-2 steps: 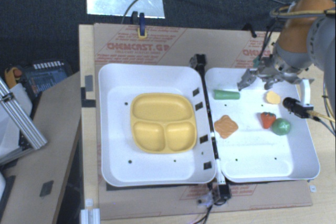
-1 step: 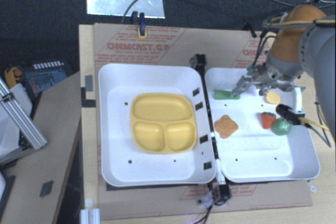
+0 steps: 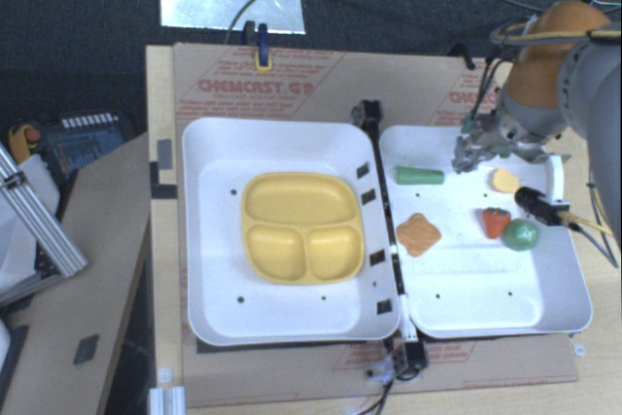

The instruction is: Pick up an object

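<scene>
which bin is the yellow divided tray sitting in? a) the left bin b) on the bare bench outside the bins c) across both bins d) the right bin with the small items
a: the yellow divided tray lies flat in the left bin, apart from the green piece, the orange piece and the other small items, which lie in the right bin near the gripper.
</scene>
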